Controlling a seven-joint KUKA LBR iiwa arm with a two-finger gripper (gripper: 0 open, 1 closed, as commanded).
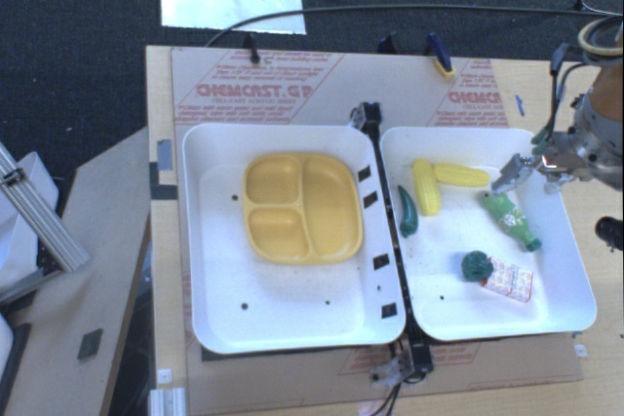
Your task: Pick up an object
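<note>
Camera view: hand (517,172) hovers over the far right part of the right bin (575,307); whether it is open or closed I cannot tell. Nothing visible in its grip. Nearest candidate is the green bottle (511,219), lying flat and slanted, just near-side of the hand. Two yellow corn cobs (427,186) lie to the left, a green pepper (407,210) further left by the bin wall, a dark green lump (476,265) and red-white packet (509,280) nearer. Judgement: descend straight onto the bottle's midsection, closing across its narrow width, well clear of the bin wall. Yellow tray (300,208) sits in left bin (210,307).
</note>
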